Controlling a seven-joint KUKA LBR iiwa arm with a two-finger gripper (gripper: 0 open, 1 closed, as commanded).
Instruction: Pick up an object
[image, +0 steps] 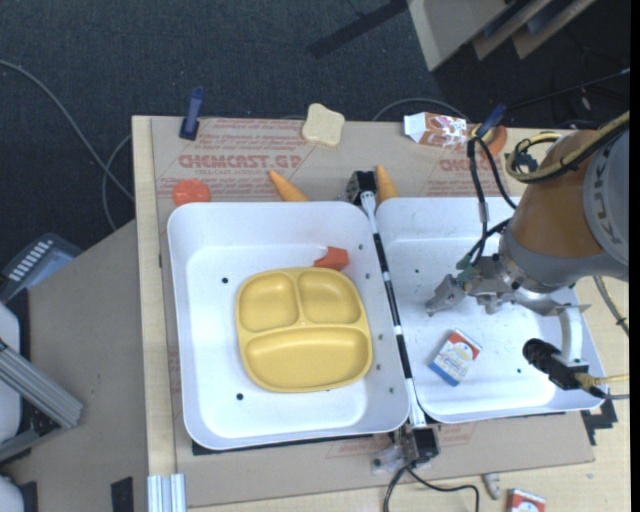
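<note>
I read the gripper (452, 290) fingers as apart and holding nothing above the right bin (500, 405), risking a miss since the small carton (455, 357) lies offset nearer me.

Red print reading "CHEMCAST GP" runs across the brown paper sheet (240, 160) lying on the desk behind the left bin; smaller red lines above and below it are too fine to read. The same red print shows behind the right bin, unreadable. The small carton (455, 357) in the right bin carries a picture, no legible words
</note>
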